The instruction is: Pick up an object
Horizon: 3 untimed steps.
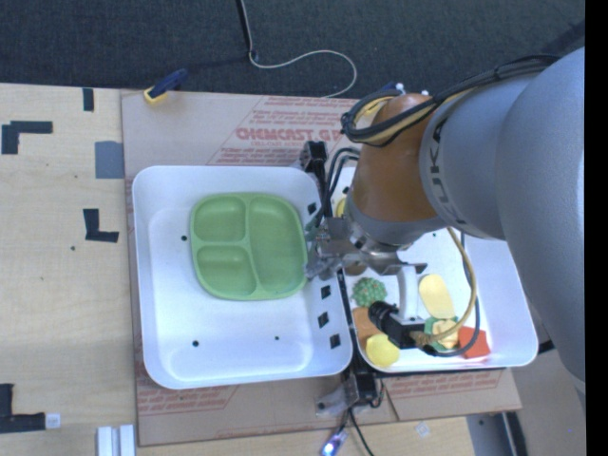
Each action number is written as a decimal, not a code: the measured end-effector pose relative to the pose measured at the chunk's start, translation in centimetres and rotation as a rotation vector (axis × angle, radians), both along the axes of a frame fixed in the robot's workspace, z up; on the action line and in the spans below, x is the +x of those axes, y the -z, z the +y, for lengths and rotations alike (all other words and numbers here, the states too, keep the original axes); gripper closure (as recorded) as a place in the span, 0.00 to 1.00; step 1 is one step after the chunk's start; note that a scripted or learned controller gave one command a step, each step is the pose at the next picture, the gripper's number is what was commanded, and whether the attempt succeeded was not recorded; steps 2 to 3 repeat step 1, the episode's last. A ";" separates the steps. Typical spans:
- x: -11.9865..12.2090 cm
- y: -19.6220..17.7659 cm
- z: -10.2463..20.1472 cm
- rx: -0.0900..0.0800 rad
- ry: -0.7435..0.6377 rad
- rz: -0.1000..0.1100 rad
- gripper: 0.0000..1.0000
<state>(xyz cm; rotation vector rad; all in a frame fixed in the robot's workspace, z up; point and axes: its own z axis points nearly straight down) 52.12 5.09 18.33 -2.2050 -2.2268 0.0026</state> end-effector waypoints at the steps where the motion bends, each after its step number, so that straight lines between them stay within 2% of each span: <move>1: 2.8 -16.6 -0.9 -0.003 0.008 -0.025 1.00; 3: 2.8 -16.6 -0.9 -0.003 0.008 -0.025 1.00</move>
